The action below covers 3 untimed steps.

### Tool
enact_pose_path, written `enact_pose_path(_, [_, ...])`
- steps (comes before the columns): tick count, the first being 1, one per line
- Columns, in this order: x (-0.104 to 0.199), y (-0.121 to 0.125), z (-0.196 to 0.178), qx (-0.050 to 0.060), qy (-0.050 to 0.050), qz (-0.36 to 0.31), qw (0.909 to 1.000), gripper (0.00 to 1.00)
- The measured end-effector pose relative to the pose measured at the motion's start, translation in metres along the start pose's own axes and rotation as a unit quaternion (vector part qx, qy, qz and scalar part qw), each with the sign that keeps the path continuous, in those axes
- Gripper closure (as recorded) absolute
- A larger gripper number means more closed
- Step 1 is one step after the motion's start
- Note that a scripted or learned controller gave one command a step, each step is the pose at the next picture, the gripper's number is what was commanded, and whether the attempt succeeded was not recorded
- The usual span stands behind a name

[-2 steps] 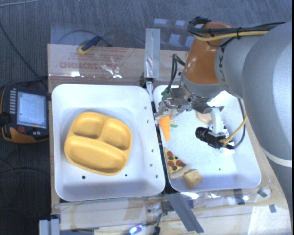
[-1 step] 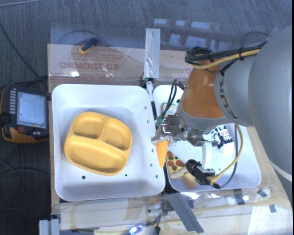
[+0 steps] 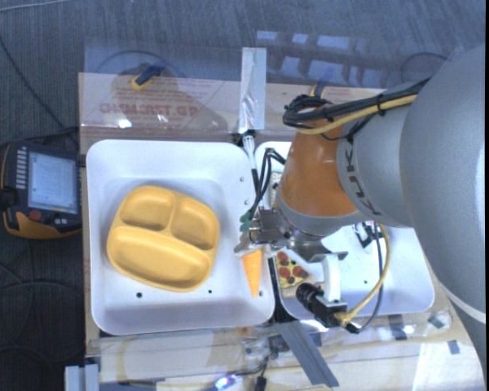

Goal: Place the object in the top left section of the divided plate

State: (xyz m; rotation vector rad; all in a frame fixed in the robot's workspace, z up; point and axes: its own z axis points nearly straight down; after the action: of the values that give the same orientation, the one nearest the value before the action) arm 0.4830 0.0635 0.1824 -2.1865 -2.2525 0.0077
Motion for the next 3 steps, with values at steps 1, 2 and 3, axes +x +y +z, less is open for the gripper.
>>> enact_pose_path(1, [0.009,0.0,0.0,0.001,0.0,-0.088,0.9961,1.0])
enact_pose_path(2, [-0.019,0.0,-0.001,-0.001,0.0,-0.217,0.9762,1.0])
enact_pose_path(3, [0.042,0.002,0.063,-0.001,-0.002,-0.285,0.9584,1.0])
